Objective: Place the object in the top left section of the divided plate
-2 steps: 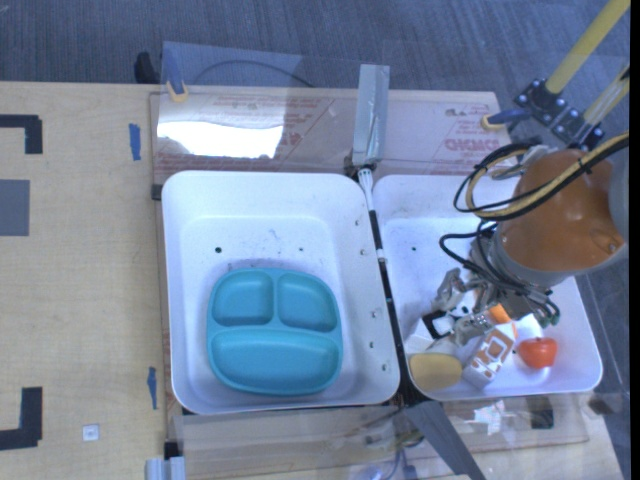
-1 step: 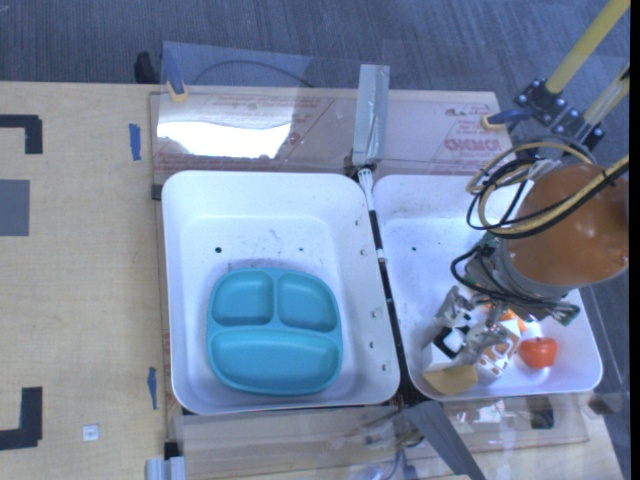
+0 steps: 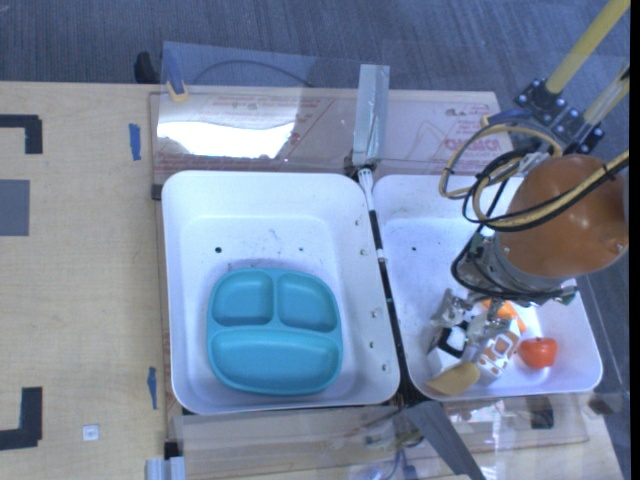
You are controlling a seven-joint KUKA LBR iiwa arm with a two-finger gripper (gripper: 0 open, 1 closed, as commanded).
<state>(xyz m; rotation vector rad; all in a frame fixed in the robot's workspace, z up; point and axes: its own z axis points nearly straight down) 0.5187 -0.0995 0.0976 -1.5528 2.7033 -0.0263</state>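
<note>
You are looking down at a slant on a pale wooden bench [image 3: 80,298] that carries two shallow white bins side by side. The left bin [image 3: 190,218] holds a teal divided plate [image 3: 272,330], which sits toward the bin's near edge and slightly left of its centre. The plate has two small sections along its far side and one long section along its near side. All three sections are bare, the top left section [image 3: 242,298] included.

The right bin [image 3: 410,238] holds the arm and a cluster of small things near its near edge. The grey arm reaches in from the right, with its orange band [image 3: 560,218] above the wrist and looped black and yellow cables [image 3: 490,173] beside it. The gripper [image 3: 462,320] hangs low over the near half of the right bin, just above the cluster. Its fingers are lost among the clutter beneath, so you cannot tell whether they are wide, narrow, or closed around anything.

In the cluster, a red tomato-like piece [image 3: 540,352] lies toward the bin's near right corner. Just left of it is a white and orange patterned item [image 3: 497,348], with a small orange piece [image 3: 507,314] at its far side. A tan, banana-shaped piece [image 3: 456,378] rests against the bin's near edge, below the gripper. All of these are in the right bin, well apart from the plate.
</note>
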